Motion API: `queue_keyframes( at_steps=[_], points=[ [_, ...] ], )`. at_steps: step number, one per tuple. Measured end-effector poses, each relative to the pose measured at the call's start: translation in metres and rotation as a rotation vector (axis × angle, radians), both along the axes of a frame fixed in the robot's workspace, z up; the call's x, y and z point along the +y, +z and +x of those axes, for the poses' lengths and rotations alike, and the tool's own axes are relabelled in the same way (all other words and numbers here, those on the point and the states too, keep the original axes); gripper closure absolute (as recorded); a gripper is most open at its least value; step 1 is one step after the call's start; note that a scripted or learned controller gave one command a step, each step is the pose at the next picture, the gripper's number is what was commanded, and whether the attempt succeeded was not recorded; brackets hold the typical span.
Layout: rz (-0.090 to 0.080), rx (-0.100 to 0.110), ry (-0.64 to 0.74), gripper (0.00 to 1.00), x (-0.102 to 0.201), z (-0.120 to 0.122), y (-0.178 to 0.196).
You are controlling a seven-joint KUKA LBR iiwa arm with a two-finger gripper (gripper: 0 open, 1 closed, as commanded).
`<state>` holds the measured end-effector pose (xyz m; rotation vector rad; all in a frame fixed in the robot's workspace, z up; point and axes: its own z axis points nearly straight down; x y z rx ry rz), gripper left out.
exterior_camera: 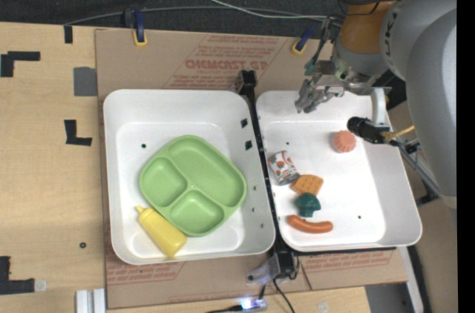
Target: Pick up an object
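Observation:
My gripper (312,101) hangs over the far left corner of the right bin (356,182), its fingers slightly apart with nothing between them. Loose in that bin lie a pink round piece (344,142), a small red and white can (283,167), an orange waffle piece (307,184), a dark green toy (309,205) and a red sausage (310,225). The pink piece is the nearest, a little to the right of the gripper and closer to the front. The can sits against the bin's left wall.
The left bin (126,126) holds a green divided plate (193,185) and a yellow bottle (160,231) at its front left. A black divider (256,133) runs between the bins. Clamps (138,31) and cables lie along the cardboard's far edge.

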<state>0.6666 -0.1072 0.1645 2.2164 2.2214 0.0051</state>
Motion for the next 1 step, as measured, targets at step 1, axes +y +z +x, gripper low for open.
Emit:
queue_keyframes(
  at_steps=[1],
  points=[
    [0.000,0.001,0.000,1.00,0.0049,-0.0005,0.0625]
  ],
)
